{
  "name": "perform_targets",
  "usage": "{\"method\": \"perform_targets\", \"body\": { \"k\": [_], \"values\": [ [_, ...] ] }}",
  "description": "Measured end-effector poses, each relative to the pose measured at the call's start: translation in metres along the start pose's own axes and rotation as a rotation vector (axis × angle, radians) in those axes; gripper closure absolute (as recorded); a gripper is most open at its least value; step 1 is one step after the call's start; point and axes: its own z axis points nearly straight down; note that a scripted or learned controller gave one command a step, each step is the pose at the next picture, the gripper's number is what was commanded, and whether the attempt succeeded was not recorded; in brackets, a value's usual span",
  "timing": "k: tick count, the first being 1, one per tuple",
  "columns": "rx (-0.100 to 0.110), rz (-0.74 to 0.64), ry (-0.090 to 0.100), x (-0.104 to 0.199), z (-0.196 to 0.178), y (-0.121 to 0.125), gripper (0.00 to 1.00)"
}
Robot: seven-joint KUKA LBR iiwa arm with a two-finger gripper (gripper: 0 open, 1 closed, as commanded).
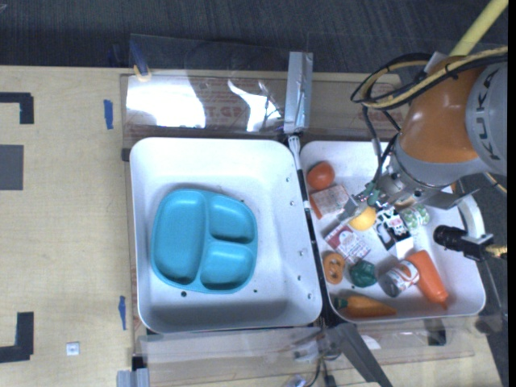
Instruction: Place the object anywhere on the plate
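Camera view: on your left the blue plate (205, 239) sits in the left bin (153, 164), with nothing on it. Right of the plate, the right bin (470, 293) holds a tomato (321, 173), a small carton (330, 199) and a carrot (427, 276). The gripper (367, 208) hangs low over that bin, by a yellow object (364, 218). You cannot tell if the claw is apart or together.

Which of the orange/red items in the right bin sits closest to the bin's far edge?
The round red-orange tomato-like ball, alone near the right bin's far-left corner. The long orange carrots lie toward the near side: one at right, one along the near wall.
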Motion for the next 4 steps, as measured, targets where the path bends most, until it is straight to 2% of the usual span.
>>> {"method": "perform_targets", "body": {
  "k": [1, 2, 3, 4],
  "values": [
    [-0.004, -0.002, -0.003, 0.000, -0.010, 0.001, 1.00],
    [-0.002, -0.150, 0.000, 0.063, 0.000, 0.052, 1.00],
    [-0.002, -0.143, 0.001, 0.136, 0.006, 0.087, 1.00],
    [-0.003, -0.140, -0.001, 0.134, 0.006, 0.086, 0.00]
  ]
}}
